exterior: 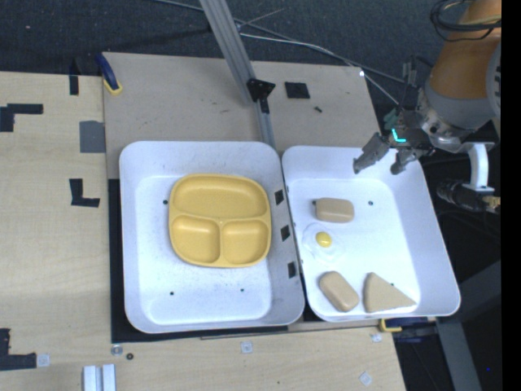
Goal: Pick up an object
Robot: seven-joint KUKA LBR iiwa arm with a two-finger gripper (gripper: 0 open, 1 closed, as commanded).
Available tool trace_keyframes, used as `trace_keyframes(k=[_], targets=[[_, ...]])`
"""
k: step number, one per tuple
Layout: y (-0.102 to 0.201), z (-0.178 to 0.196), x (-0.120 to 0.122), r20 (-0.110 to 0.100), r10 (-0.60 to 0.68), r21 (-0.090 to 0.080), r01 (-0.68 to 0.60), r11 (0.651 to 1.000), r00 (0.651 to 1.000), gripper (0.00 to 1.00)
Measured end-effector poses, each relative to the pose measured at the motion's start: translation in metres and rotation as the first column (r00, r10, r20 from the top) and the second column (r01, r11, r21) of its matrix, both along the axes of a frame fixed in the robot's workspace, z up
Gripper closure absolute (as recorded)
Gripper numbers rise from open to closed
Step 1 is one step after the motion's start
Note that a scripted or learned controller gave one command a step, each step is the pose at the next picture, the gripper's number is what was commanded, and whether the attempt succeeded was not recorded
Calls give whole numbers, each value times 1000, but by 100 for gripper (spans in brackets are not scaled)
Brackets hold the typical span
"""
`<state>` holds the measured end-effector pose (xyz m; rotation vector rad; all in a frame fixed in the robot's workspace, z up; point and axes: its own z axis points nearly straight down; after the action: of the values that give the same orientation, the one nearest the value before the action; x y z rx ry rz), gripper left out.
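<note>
Nearest the camera, well below the gripper (pixel 379 162): a tan wedge (pixel 385 294) and a tan roll (pixel 338 290), side by side in the right bin (pixel 431 243). Closer to it, a fried egg (pixel 323 239), then a tan block (pixel 334 210). Far to its left, a yellow divided plate (pixel 220 219) in the left bin (pixel 138 243). Fingers spread apart, holding nothing, over the right bin's far edge.

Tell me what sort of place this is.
Most likely a robotics lab test bench, not a kitchen. Two shallow white bins sit side by side on a taped board; the food pieces look like toys, such as the fried egg and the yellow divided plate; an open gripper hangs over the right bin.
</note>
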<state>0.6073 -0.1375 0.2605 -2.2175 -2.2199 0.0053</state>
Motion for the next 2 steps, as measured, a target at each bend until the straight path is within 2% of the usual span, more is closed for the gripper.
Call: trace_keyframes(k=[1, 2], targets=[[0, 2, 1, 4, 1, -1, -1, 1000, 1000, 0], [5, -62, 0, -1, 0, -1, 0, 1000, 1000, 0]])
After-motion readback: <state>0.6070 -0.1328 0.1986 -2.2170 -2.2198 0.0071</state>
